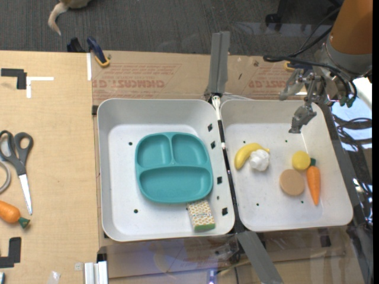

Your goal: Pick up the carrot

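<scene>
While the carrot point(314, 184) lies in the right bin point(331, 218), close to that bin's right wall, it points its orange tip toward the near edge and its green stub toward the far side, resting flat on the white floor with nothing gripping it. Just beside its stub sits a small yellow lemon-like ball point(301, 160), and touching or nearly touching the carrot's left flank is a round tan disc point(292, 182). Farther left in the same bin, a yellow banana point(245, 154) curves around a lumpy white piece point(259, 161) that rests against it. The gripper point(299, 122) hangs over the far right part of this bin, well apart from the carrot, on the grey arm with its orange band point(354, 10) reaching in from the right; its fingers hold nothing, and how far they stand open I cannot tell from this angle. The left bin point(112, 218) holds a teal divided plate point(173, 167) with a yellow-and-green sponge point(201, 215) just beside its near corner. Out on the wooden tabletop point(53, 158) to the left lie a pair of scissors point(19, 164) and a second carrot point(10, 213), well apart from both bins.
</scene>
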You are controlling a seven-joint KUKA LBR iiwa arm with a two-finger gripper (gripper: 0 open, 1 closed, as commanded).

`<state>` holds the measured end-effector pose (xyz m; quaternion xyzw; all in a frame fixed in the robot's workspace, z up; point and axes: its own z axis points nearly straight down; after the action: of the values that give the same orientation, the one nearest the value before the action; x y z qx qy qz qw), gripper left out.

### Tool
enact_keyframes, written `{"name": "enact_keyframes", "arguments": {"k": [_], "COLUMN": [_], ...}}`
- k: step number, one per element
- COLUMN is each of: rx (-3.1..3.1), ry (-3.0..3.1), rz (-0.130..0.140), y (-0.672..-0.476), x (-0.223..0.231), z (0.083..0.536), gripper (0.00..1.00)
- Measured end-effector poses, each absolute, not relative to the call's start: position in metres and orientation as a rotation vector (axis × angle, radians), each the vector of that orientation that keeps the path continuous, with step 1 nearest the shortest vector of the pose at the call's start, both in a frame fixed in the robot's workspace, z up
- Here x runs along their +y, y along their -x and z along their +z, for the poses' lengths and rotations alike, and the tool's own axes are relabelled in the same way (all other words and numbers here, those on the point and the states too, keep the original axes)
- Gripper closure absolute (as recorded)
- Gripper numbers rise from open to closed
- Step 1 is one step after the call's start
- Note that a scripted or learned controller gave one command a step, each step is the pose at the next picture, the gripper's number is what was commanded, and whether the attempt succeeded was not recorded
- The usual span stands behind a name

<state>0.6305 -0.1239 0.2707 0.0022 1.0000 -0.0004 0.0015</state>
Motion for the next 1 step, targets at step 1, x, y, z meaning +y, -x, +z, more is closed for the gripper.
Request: {"name": "enact_keyframes", "arguments": {"k": [1], "rx": [3.138], "ry": [0.067], "rz": [-0.001], "y": [-0.5826], "x": [-0.1778], "z": [0.1303], "gripper": [0.00]}}
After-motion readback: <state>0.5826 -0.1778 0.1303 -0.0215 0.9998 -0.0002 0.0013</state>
